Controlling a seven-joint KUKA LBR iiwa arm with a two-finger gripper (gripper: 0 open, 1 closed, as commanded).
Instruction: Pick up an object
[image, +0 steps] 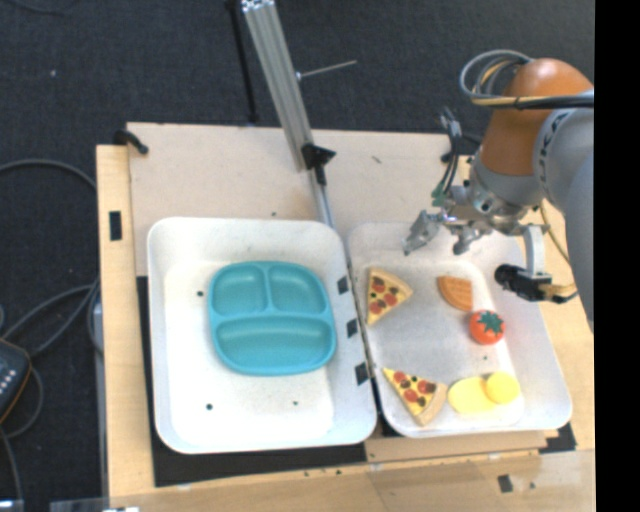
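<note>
The gripper (443, 234) hangs over the upper edge of the right bin (430, 325), right of centre in the frame, its two fingers spread apart with nothing between them; one fingertip (416, 240) points toward the lower left, the other sits nearer the wrist. Below it and a little right, well apart from the fingers, a small orange piece (456, 292) lies on the bin floor. Lower right of that sits a red tomato (487, 327). Left of the orange piece, near the bin's left wall, lies a pizza slice (383, 294). A second pizza slice (417, 393) rests near the bin's lower edge, and just right of it a yellow lump (484, 392) lies by the lower right corner. Above the gripper the grey arm (560, 150) with its orange band (525, 115) enters from the upper right. The left bin (180, 330) holds a teal divided plate (270, 318) near its middle. A metal pole (285, 85) slants down from the top of the frame to between the bins.
</note>
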